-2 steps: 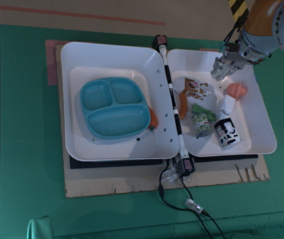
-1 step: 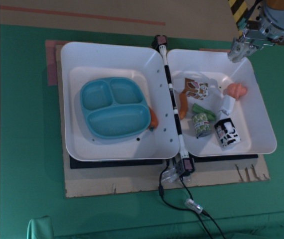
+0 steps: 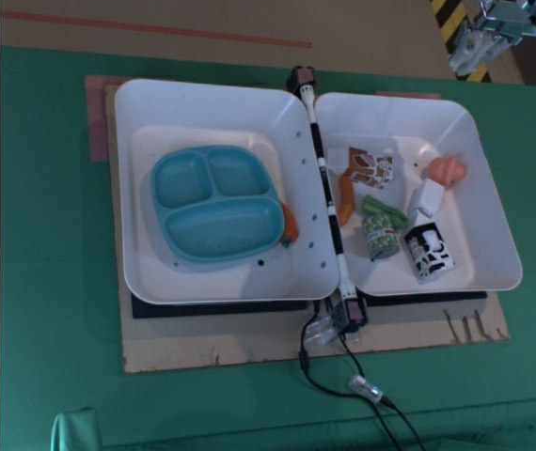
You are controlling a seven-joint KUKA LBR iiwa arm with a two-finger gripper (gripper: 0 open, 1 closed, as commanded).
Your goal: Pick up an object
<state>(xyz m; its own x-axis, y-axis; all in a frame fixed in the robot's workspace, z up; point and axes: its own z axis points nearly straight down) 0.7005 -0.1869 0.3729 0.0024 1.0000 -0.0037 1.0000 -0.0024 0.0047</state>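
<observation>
The right bin (image 3: 480, 242) holds several small objects: a giraffe-print card (image 3: 370, 166), an orange carrot (image 3: 345, 198), a green pod (image 3: 385, 210), a patterned can (image 3: 379, 237), a white block (image 3: 430, 197), a pink-orange lump (image 3: 445, 170) and a black-and-white cow-print cup (image 3: 429, 252). My gripper (image 3: 468, 56) hangs at the top right corner, beyond the far edge of the right bin, high above the bench and apart from every object. Nothing shows between its fingers.
The left bin (image 3: 146, 111) holds a teal divided plate (image 3: 217, 203) with a small orange piece (image 3: 290, 222) at its right rim. A black-and-white bar (image 3: 325, 191) divides the bins. Cables (image 3: 362, 388) trail off the front. Yellow-black tape (image 3: 447, 3) marks the floor.
</observation>
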